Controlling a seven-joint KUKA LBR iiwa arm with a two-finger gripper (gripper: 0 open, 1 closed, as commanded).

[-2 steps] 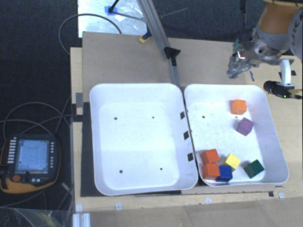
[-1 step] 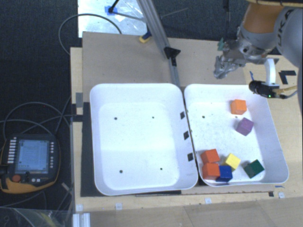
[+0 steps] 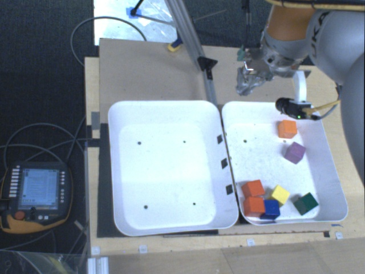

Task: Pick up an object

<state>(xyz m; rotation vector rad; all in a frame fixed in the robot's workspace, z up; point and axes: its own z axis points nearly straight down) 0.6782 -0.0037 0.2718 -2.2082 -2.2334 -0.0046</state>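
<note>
White right bin [image 3: 328, 153] keeps blocks near its front edge; pincer [image 3: 248, 83] state unclear.

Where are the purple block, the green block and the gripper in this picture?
purple block [image 3: 294, 152]: camera view, on its top face.
green block [image 3: 306, 202]: camera view, on its top face.
gripper [image 3: 247, 85]: camera view, at its lower tip, above the right bin's far edge.

Brown bench [image 3: 154, 76] with two white bins [image 3: 165, 164] side by side
</note>
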